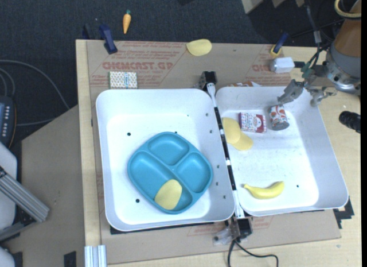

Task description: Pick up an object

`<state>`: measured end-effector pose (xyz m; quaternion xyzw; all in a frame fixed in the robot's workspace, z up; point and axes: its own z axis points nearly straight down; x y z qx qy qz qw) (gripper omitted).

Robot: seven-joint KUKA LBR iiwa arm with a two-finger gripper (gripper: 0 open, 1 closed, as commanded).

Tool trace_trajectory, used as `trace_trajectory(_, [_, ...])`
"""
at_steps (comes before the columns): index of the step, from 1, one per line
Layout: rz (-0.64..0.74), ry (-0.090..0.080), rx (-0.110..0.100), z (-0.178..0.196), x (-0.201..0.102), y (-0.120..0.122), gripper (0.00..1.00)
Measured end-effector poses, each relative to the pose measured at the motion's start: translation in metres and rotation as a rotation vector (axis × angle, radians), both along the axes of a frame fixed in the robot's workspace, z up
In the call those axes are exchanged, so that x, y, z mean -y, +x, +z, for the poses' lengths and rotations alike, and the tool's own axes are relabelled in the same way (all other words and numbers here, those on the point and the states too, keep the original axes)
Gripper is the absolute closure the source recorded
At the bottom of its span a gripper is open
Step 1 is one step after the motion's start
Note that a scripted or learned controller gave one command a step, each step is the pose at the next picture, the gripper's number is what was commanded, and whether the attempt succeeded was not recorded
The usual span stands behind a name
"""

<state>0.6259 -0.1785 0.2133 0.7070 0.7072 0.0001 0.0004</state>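
My gripper [299, 99] hangs over the far edge of the right bin [327, 145], open, with nothing between its fingers. Its left fingertip [283, 99] is just above and behind a small red-and-white can [279, 117]. Left of the can lies a red-and-white box [251, 122]. A pale yellow piece [236, 133] rests against the bin's left wall, and a banana [264, 190] lies near the front edge.
The left bin [114, 122] holds a blue divided plate [170, 168] with a yellow piece [168, 194] in its front compartment. Behind the bins on the bench are a yellow object [199, 47], a patterned packet [123, 79], a blue clip [106, 39] and a white block [283, 64].
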Motion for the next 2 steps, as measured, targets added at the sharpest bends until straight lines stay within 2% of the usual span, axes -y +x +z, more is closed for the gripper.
trace_trajectory(1, [0.001,-0.004,0.008,-0.124,0.015,0.035,0.00])
trace_trajectory(2, [0.002,0.001,-0.002,-0.128,-0.026,0.041,0.00])
